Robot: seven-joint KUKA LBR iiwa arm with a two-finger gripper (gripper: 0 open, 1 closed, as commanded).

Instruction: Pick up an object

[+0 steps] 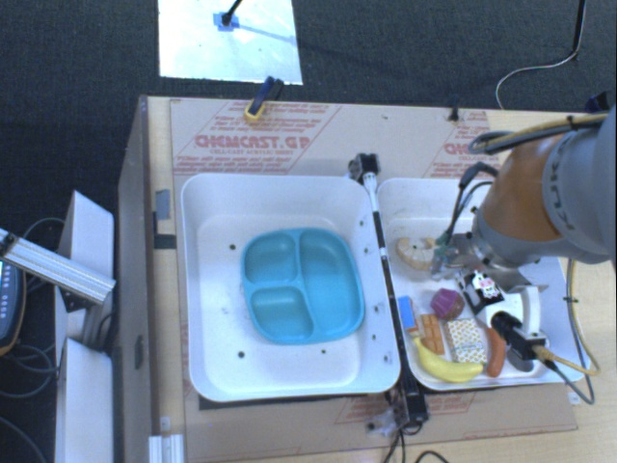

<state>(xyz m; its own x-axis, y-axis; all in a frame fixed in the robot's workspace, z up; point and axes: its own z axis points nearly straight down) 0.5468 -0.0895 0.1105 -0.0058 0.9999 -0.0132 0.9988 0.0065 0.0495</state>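
Two shallow white bins sit side by side on the table (289, 128), which is covered by a protective sheet printed with red lettering. The left bin (217, 355) holds a light blue compartment tray (301, 285) with three sections, lying near the middle of the bin floor and slightly turned; its compartments look bare. The right bin (415, 196), just across the shared divider from the tray, holds a crowd of small items gathered toward its near end. A round beige piece, like a bagel or a roll (416, 252), lies closest to the divider at about the tray's height. Below it, against the divider, is a small blue block (406, 312), then an orange-brown piece (431, 334) and a checkered cracker-like square (464, 337). A yellow banana (445, 365) curves along the near wall of the right bin, and an orange-red sausage-shaped item (496, 351) stands beside the cracker on the side away from the tray. A small purple object (445, 303), rounded and dark magenta, lies in the middle of this group, just above the cracker and well clear of the banana. The grey arm with its orange band reaches over the right bin from the side away from the tray, and the gripper (449, 258) hangs above the bin floor between the beige roll and the purple object; whether the jaws are spread or closed cannot be told, and nothing is visibly held.
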